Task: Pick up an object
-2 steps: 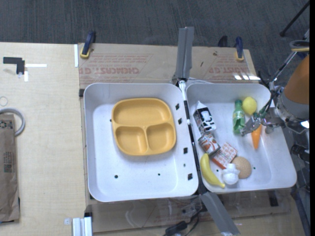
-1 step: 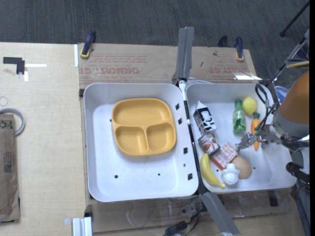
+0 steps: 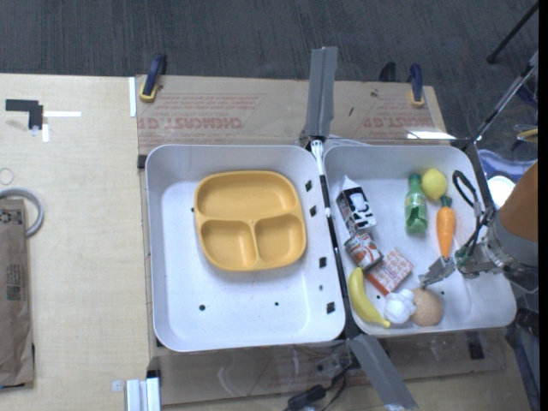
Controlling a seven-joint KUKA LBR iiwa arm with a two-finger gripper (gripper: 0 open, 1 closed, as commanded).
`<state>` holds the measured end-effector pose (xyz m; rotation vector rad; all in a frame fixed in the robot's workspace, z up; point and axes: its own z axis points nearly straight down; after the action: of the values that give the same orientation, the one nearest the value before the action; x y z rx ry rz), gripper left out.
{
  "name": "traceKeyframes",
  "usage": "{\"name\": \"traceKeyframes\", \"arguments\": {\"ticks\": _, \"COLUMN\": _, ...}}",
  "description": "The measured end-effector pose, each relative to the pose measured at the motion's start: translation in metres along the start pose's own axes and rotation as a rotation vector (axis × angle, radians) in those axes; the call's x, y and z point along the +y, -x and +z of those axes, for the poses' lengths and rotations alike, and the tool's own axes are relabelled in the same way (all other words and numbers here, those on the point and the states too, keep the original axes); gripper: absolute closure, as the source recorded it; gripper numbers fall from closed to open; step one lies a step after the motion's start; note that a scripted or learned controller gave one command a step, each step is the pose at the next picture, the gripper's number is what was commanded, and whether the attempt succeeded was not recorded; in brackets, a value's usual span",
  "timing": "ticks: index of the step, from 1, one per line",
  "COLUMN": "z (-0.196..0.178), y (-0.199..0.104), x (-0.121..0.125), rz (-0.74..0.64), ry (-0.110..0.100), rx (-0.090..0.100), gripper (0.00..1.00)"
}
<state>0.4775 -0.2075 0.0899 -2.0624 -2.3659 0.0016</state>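
Bench: 2 bins | 1 yellow plate | 1 banana | 1 carrot | fingers spread, released

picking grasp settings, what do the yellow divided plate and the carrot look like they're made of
Yellow divided plate: probably moulded plastic, matte, judging by its even colour and rounded compartment edges. Carrot: likely toy plastic, smooth, uniform orange with a green top; from this view rubber or foam can't be ruled out.

yellow tray, orange carrot, green bottle.
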Motion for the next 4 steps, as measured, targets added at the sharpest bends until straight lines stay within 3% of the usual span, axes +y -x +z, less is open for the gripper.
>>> {"name": "traceKeyframes", "arguments": {"ticks": 1, "z": -0.001, "y": 0.004, "x": 0.004, "rz": 0.265, "ry": 0.003, "rx": 0.015, "gripper": 0.0}}
{"name": "traceKeyframes", "arguments": {"ticks": 2, "z": -0.029, "y": 0.0, "x": 0.0, "rz": 0.298, "ry": 0.001, "rx": -0.001, "gripper": 0.0}}
{"name": "traceKeyframes", "arguments": {"ticks": 3, "z": 0.001, "y": 0.005, "x": 0.041, "rz": 0.219, "ry": -0.003, "rx": 0.008, "gripper": 0.0}}
{"name": "traceKeyframes", "arguments": {"ticks": 4, "z": -0.007, "y": 0.007, "x": 0.041, "rz": 0.22, "ry": -0.004, "rx": 0.004, "gripper": 1.0}}
